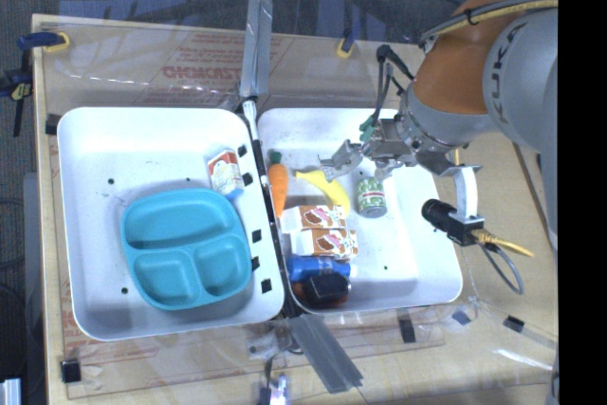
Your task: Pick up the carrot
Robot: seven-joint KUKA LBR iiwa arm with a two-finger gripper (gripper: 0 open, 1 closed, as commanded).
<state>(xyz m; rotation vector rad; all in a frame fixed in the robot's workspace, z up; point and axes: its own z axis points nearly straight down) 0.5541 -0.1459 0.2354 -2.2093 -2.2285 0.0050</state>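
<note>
- The gripper hangs over the far half of the right bin, reaching in from the right; its jaws stand apart in a moderate opening with nothing between them.
- Just right of the fingertips, and a little nearer, a small green-labelled can stands upright; just on their near side lies a yellow banana, slanting from far-left to near-right.
- The carrot lies to the left of the jaws and slightly nearer, past the banana, tight against the left wall of the right bin beside the divider between the bins.
- Its long axis runs far to near, roughly along that wall, with the green top at the far end and the orange body tapering nearward.
- By my reading, the coming move is a short shift left and nearer, then down; the jaws would want to close across the carrot's width, left to right, and the wall leaves little room for the left finger.
- At the carrot's near end sit two snack boxes and a dark blue can.
- In the left bin lie a blue divided tray and a small carton, well clear of the move.
</note>
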